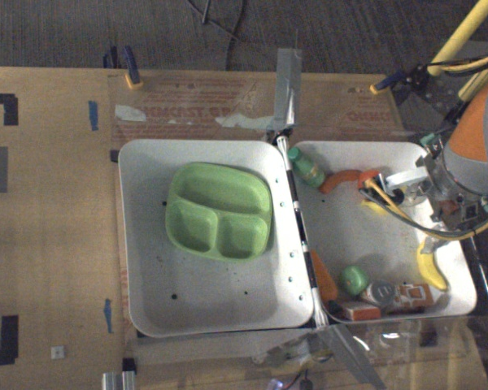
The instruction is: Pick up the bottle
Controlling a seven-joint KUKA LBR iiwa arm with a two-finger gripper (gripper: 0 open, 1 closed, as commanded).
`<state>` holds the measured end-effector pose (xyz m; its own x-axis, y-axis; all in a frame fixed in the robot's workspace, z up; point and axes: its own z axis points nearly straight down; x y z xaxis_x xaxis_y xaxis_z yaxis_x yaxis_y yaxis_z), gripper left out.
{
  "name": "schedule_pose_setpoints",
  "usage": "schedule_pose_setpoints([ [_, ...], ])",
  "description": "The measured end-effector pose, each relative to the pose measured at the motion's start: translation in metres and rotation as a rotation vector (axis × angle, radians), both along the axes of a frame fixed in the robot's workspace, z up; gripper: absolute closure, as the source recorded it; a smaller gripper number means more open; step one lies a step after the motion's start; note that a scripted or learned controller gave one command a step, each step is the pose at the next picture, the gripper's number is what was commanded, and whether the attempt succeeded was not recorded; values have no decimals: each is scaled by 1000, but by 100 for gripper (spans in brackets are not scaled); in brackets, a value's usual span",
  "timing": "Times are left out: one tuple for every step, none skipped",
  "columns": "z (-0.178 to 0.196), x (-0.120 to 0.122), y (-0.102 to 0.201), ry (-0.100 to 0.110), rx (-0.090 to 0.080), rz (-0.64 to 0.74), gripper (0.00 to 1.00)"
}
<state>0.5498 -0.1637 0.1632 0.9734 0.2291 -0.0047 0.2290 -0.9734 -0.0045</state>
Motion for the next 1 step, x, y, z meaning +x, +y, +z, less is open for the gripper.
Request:
schedule_pose_setpoints([
  [-72, 27, 52, -3, 1, 322, 0],
])
